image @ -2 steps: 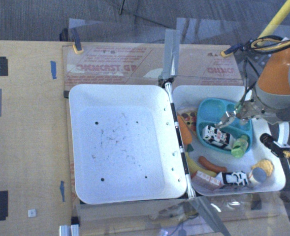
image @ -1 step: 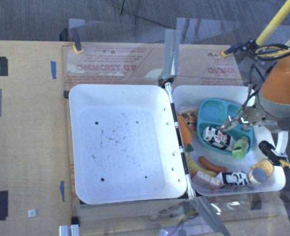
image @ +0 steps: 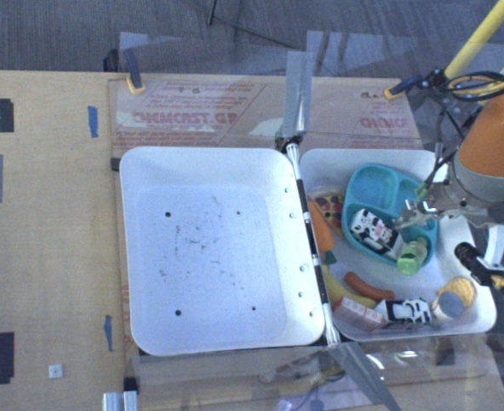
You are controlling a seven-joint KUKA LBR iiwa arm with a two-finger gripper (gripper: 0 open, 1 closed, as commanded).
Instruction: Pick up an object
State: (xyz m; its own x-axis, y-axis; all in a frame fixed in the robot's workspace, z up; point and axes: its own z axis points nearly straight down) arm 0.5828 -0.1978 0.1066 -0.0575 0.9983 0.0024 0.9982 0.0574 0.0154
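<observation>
The right bin [image: 484, 317] holds several small objects. A teal divided plate [image: 378, 188] lies tilted in its middle, with a black-and-white cow-patterned item [image: 372, 228] on its near part. A green cup [image: 412, 257] lies just right of that. An orange carrot [image: 322, 230] runs along the bin's left wall. A red sausage [image: 368, 286], a black-and-white toy [image: 409, 312] and a yellow round piece [image: 459, 293] lie near the front. My gripper [image: 409, 218] is down over the plate's right side, between the cow-patterned item and the green cup.
The left bin [image: 209, 247] is a white tray with small dark specks on its floor. A metal divider [image: 296, 101] stands behind the gap between the bins. The arm's orange band [image: 491, 139] hangs over the right bin's far right corner, with cables behind it.
</observation>
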